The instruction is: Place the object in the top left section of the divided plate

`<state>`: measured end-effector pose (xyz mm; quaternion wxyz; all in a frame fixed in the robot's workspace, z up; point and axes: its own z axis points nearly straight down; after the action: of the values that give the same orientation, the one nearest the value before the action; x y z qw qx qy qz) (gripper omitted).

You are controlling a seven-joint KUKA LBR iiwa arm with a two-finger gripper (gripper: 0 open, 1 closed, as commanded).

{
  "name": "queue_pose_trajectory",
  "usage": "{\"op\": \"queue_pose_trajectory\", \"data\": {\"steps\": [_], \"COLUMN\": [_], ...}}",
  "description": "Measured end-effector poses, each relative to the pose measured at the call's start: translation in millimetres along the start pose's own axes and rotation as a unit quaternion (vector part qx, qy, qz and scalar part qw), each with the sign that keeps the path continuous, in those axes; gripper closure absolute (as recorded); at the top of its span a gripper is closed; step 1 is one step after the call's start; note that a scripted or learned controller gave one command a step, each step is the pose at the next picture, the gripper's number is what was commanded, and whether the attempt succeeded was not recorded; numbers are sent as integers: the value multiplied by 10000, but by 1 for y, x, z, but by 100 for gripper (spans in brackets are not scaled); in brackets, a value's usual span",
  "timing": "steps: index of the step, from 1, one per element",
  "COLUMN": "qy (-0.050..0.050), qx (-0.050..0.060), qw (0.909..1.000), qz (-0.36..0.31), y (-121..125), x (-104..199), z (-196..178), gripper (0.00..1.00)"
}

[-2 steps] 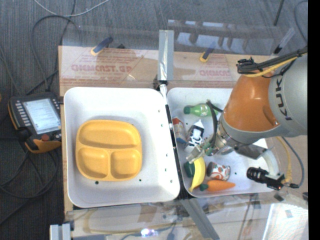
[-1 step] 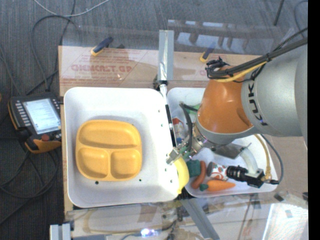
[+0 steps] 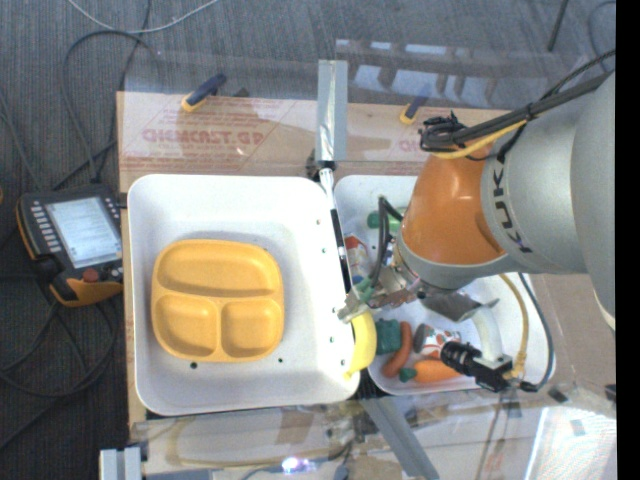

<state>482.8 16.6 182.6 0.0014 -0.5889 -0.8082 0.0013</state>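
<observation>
A yellow divided plate (image 3: 160,298) lies in the left bin (image 3: 180,203), with one long section along its top and two smaller ones below; nothing lies in them. My gripper (image 3: 366,293) hangs low over the left edge of the right bin (image 3: 530,353), just above a yellow banana (image 3: 362,342) that lies against the wall between the bins. The orange band and wrist hide much of the right bin. Whether anything sits in the gripper cannot be told.
Beside the banana in the right bin lie a red piece (image 3: 391,336), an orange carrot (image 3: 432,372) and a small green piece (image 3: 406,374). Another green item (image 3: 384,219) peeks out behind the wrist. A teach pendant (image 3: 70,233) rests left of the bench.
</observation>
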Motion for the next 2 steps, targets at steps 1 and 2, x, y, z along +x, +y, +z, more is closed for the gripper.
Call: {"op": "queue_pose_trajectory", "data": {"steps": [1, 2], "qy": [-7, -17], "qx": [2, -5], "qw": [9990, 9982], "qz": [-445, -605], "y": [10, 15], "x": [31, 44], "z": [0, -89], "gripper": [100, 100]}}
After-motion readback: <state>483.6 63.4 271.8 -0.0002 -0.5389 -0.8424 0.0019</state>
